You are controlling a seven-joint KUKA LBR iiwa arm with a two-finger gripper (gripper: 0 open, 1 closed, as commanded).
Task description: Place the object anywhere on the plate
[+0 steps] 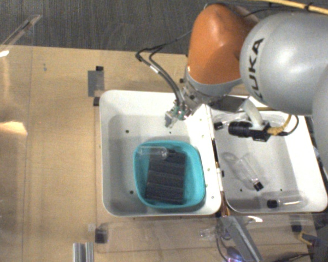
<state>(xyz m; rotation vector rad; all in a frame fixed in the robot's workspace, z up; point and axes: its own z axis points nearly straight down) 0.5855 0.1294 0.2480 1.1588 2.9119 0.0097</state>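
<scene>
A teal square plate point(195, 171) sits in the left bin point(117, 162). On it lies a dark ribbed block point(165, 177), and a small clear piece point(154, 152) rests by the block's far edge. My gripper point(225, 119) hangs under the orange wrist, over the wall between the two bins, mostly covered by the arm. It stands to the upper right of the plate, apart from the block.
The right bin point(303, 162) holds a clear plastic tube with a black tip point(245, 170) and another clear piece point(284, 202) near its front wall. A cable end point(172, 116) dangles over the left bin's far side.
</scene>
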